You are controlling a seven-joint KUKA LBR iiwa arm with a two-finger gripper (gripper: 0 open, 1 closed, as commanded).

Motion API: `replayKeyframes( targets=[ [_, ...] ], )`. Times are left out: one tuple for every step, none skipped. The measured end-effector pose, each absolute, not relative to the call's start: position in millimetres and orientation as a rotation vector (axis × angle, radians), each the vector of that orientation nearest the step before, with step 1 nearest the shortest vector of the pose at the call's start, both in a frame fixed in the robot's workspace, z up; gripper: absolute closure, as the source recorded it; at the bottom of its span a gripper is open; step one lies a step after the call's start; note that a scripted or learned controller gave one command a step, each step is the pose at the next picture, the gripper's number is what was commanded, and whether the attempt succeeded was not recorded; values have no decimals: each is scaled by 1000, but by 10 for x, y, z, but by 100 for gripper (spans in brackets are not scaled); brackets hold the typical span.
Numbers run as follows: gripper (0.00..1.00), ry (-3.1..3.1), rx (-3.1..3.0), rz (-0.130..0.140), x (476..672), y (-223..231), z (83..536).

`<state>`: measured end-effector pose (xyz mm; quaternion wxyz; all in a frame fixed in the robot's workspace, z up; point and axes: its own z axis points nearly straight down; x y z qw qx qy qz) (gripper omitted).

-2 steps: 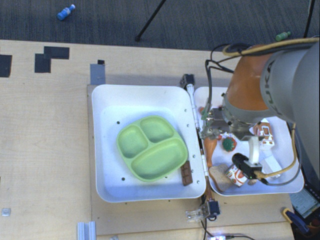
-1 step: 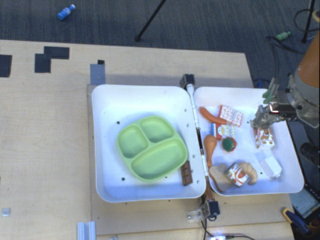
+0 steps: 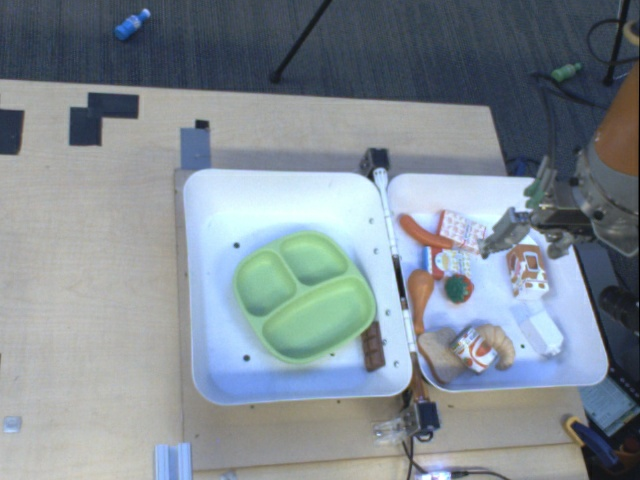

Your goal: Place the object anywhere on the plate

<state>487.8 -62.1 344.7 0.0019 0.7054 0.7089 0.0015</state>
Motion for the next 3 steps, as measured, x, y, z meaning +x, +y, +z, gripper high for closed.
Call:
replayKeyframes(
  targets=[
    [100, 2227, 2205, 8, 4891, -618, 3557],
    [0, 2228, 2205, 7, 4890, -617, 3555],
    [100, 2231, 2197, 11, 4902, -616, 3665]
  ],
)
